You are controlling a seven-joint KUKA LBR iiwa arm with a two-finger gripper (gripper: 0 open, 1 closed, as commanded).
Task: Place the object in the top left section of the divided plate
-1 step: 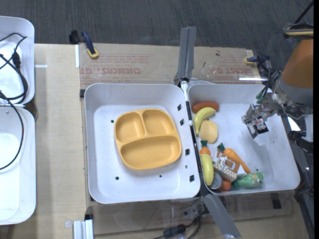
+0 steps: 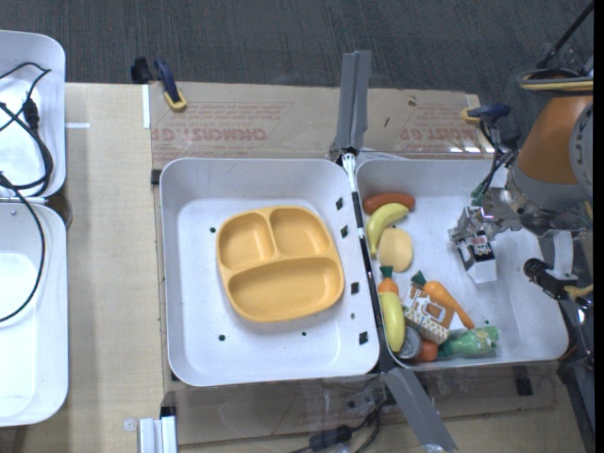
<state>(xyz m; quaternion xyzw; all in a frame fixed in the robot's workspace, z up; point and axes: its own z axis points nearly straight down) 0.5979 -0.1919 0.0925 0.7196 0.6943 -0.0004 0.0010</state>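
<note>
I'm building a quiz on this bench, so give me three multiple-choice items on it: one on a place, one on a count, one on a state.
1. Which bin holds the plate?
A. left bin
B. right bin
C. neither

2. How many sections does the plate have?
A. two
B. three
C. four

3. What lies in the plate?
A. a banana
B. a carrot
C. nothing

Answers:
1 A: the plate sits in the left bin, apart from the toy food.
2 B: two small sections at the top, one wide one below.
3 C: all sections are bare; the bananas and carrot lie in the right bin, where the tool hangs.
</note>
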